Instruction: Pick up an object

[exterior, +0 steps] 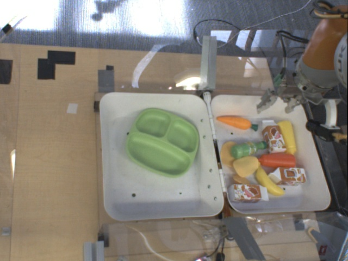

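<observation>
the gripper (279, 100) is held above the far edge of the right bin (321, 192), its fingers spread wide with nothing between them. toy food is heaped in that bin: a carrot (234, 122), a corn cob (287, 137), a banana (268, 181). a green tray (162, 141) is seen in the left bin (117, 197).

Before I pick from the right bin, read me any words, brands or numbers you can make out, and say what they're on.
No text is readable.
Carton by the corn: red and white print, too blurred to read.
Carton at the right: brown panel, too blurred.
Carton at the front: printed picture, too small to read.
Green bottle: no label visible.
Green plate: unmarked.
</observation>
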Action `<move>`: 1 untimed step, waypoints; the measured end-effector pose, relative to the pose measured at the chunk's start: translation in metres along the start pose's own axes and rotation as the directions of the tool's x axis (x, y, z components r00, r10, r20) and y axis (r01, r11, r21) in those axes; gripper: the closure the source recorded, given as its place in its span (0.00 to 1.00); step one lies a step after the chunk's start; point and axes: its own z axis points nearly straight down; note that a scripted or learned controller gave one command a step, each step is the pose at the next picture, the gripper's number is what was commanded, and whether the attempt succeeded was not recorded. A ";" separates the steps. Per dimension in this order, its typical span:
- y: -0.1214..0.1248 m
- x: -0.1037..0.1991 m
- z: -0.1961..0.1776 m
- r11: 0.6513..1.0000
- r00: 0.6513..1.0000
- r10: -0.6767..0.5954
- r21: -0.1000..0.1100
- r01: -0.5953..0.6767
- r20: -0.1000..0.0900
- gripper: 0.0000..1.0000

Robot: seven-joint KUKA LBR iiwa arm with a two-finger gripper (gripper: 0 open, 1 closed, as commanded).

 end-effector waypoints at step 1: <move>-0.009 -0.053 0.105 1.000 1.000 -0.001 -0.005 0.001 0.001 0.00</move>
